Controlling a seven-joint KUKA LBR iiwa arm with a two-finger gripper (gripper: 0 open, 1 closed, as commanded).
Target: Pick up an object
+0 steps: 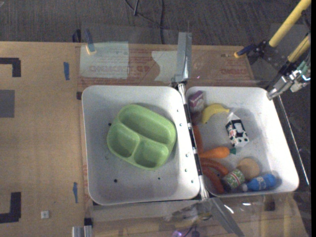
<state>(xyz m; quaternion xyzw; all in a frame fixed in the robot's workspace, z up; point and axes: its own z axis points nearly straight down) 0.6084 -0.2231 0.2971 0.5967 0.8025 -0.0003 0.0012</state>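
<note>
Gripper (289, 80) at upper right of frame, above right bin's (276, 132) far corner; finger state cannot be told. Right bin: banana (215, 112), milk carton (237, 133), carrot (215, 152), blue bottle (261, 182). Left bin (98, 181): green divided tray (141, 136).

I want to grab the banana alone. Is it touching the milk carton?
Apart. The camera view shows a strip of white bin floor between the banana and the milk carton.
</note>
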